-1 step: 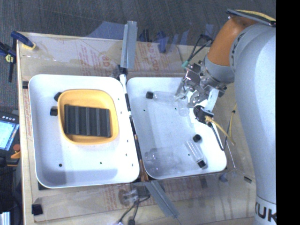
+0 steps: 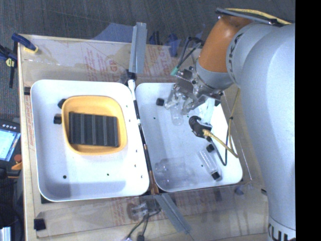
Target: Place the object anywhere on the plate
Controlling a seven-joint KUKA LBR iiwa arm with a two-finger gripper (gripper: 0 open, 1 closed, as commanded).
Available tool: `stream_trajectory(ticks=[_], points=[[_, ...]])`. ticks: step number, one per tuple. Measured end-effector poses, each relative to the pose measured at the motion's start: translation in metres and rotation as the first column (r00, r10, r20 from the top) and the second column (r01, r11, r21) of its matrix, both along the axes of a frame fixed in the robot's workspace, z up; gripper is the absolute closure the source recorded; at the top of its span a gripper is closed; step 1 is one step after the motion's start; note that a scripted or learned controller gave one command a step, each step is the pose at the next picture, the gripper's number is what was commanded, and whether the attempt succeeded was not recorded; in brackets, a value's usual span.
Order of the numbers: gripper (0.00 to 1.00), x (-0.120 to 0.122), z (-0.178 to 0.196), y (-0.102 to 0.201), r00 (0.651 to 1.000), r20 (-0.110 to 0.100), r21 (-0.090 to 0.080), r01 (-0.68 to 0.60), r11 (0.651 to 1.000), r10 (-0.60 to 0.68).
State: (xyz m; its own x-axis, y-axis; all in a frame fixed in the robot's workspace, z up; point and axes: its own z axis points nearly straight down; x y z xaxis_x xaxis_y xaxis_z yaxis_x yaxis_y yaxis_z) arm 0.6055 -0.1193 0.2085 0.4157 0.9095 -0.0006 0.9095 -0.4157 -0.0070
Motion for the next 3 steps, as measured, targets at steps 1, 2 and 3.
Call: stream_trajectory(ticks=[1, 2, 3], points=[[1.0, 0.008, -0.018, 0.066, 0.995, 0.0, 0.0, -0.098, 0.995, 0.098], [1.0, -0.008, 0.026, 0.114, 0.965, 0.004, -0.002, -0.262, 0.965, 0.262], [0.0, -0.008, 0.026, 0.113, 0.965, 0.004, -0.002, -0.261, 0.965, 0.261]])
